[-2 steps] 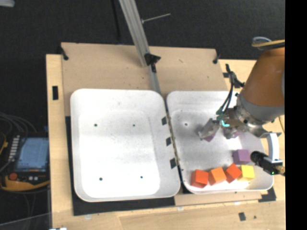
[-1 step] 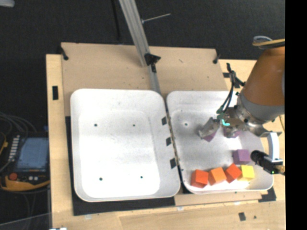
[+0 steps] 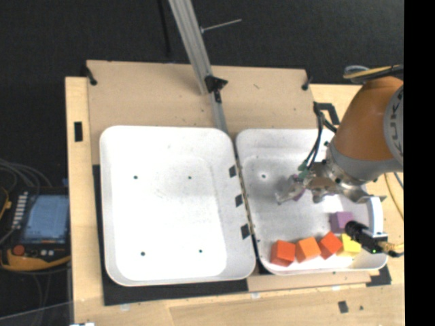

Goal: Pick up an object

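My gripper point(image 3: 297, 191) hangs low over the middle of the right bin point(image 3: 272, 151), below the grey and orange arm point(image 3: 367, 131). Three orange and red blocks point(image 3: 307, 248) lie in a row along the bin's front wall. A yellow block point(image 3: 351, 244) sits at the right end of that row. Just behind it is a purple block point(image 3: 341, 221). The gripper is behind and to the left of these blocks, apart from them. A small purplish patch shows at the gripper's tip, too blurred to name.
The left bin point(image 3: 166, 202) lies beside the right one, with clips along the shared wall. A slanted metal post point(image 3: 194, 39) rises from the bench's back edge. A control pendant point(image 3: 41, 226) sits off the bench's left side.
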`<state>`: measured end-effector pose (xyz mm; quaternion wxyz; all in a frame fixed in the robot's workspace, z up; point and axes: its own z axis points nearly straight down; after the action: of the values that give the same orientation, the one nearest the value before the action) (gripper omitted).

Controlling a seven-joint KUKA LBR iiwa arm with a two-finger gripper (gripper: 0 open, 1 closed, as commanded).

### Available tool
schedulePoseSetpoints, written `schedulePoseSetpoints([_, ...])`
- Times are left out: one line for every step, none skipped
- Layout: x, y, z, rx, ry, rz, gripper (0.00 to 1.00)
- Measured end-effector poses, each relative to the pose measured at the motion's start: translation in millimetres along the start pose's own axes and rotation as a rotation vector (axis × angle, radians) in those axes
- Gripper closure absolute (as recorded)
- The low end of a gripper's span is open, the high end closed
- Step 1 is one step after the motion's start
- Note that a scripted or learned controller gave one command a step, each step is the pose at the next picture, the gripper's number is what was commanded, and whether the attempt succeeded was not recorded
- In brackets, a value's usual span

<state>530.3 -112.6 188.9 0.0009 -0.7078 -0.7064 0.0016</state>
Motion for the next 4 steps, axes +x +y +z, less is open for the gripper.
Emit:
schedulePoseSetpoints([5,6,48,0.001,0.001,0.003,0.0])
schedulePoseSetpoints([4,7,93,-0.006,-0.002,0.0,0.0])
schedulePoseSetpoints([3,8,80,-0.009,0.0,0.008,1.0])
schedulePoseSetpoints([6,1,28,-0.008,0.0,0.0,1.0])
